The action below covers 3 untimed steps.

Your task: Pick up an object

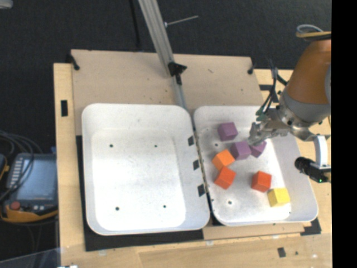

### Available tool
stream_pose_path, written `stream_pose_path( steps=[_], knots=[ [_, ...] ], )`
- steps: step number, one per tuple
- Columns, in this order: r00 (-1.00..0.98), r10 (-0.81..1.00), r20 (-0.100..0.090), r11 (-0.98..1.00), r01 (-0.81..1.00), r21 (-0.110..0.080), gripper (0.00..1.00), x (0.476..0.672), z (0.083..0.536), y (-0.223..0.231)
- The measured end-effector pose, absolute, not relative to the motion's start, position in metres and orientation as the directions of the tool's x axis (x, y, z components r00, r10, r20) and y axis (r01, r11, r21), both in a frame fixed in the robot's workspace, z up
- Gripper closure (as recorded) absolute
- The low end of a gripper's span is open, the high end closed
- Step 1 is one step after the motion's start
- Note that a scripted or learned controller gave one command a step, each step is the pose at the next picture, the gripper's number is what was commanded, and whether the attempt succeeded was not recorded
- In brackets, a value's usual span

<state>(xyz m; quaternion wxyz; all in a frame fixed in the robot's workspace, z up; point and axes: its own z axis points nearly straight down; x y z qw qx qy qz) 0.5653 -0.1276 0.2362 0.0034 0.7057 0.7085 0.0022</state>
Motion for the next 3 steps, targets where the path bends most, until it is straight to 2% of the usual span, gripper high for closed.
stream_pose_path(
  steps=[2, 3],
  knots=[
    [-0.006, 1.0, -0.001, 0.006, 1.0, 0.002, 1.0, 0.602, 0.22, -0.036],
    [-0.007, 1.0, 0.001, 0.007, 1.0, 0.003, 1.0, 0.612, 0.229, 0.007]
  ],
)
